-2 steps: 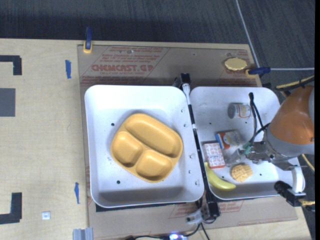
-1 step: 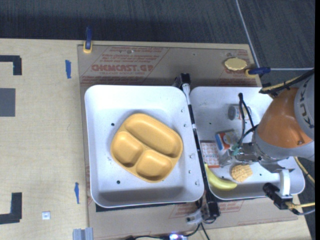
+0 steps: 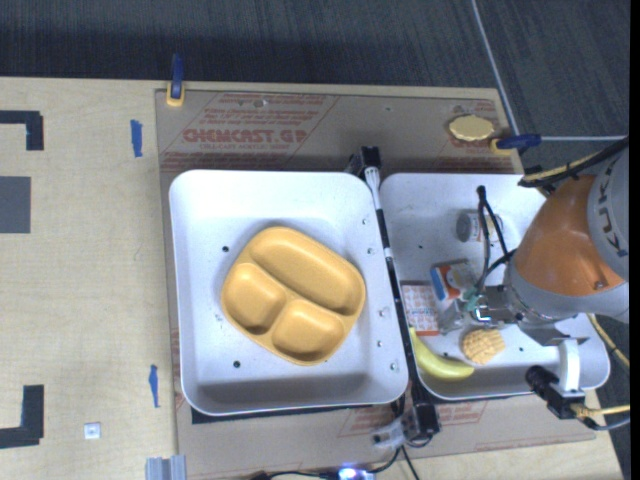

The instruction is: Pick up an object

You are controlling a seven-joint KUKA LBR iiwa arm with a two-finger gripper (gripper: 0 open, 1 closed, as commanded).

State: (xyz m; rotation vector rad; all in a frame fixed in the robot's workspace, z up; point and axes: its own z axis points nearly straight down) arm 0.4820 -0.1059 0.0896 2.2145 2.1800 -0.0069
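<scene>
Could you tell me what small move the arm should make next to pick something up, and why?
Probably a short, straight descent. The tool hangs low in the right bin, over the clutter of a banana, a yellow corn cob and a red-and-white packet. No object is visibly between its tips, so nothing looks held yet.

Red print "CHEMCAST GP" on brown cardboard sheet behind bins.
</scene>
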